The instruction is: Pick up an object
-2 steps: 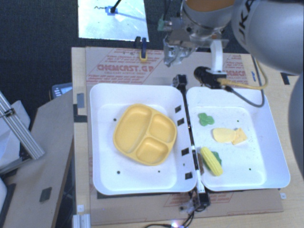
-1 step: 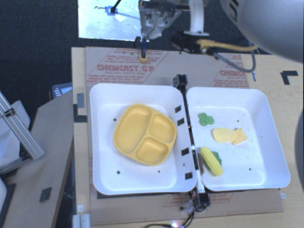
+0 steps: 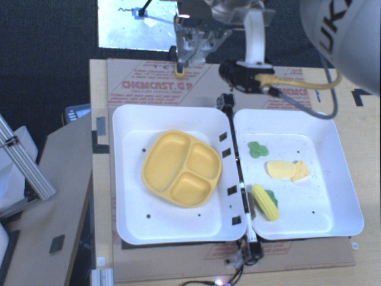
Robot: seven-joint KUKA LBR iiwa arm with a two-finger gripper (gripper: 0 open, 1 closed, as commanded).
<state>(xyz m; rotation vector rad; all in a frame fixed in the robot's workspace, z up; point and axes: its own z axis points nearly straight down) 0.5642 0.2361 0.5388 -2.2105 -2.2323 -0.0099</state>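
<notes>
Lighting bright and even, overhead by the look of it. Both white bins read near blown-out: left bin floor loses most texture, right bin the same. Yellow divided tray in the left bin is well exposed, soft shading in its compartments, only a thin soft shadow at its near edge. Corn cob right of the tray is sharp enough. Above the tray, the gripper area is softer and slightly blurred. Grey arm at upper right of the tray is out of focus, lettering smeared. Reflective panel above the left bin shows bluish glare. Overall slight noise.
</notes>
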